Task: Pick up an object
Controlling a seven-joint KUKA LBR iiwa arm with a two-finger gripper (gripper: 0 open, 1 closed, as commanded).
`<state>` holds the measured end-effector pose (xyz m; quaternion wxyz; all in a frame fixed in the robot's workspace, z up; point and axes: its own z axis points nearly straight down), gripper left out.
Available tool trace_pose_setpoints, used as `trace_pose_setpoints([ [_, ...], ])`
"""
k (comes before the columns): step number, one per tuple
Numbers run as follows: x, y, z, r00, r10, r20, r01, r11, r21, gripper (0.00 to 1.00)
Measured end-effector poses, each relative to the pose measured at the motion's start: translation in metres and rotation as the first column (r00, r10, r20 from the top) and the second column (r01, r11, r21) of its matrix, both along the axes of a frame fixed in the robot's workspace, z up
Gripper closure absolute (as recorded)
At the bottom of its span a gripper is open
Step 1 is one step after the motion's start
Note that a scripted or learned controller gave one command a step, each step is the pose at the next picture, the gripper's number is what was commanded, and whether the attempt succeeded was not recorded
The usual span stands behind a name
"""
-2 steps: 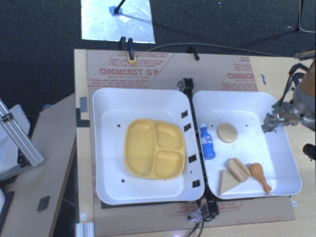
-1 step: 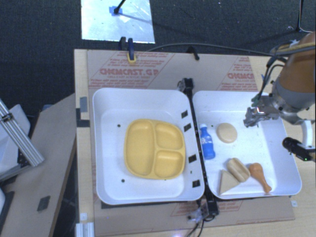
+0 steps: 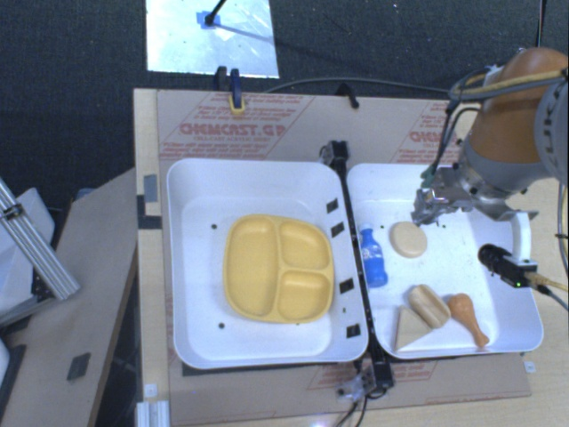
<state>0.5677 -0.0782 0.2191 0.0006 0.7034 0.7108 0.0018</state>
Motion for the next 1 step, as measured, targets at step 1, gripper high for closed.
trace_pose_setpoints([
  [1,0.0015,0.0524,-0.0077,1.000,-0.001,-0.002,0.001,1.000,0.000,1.00],
])
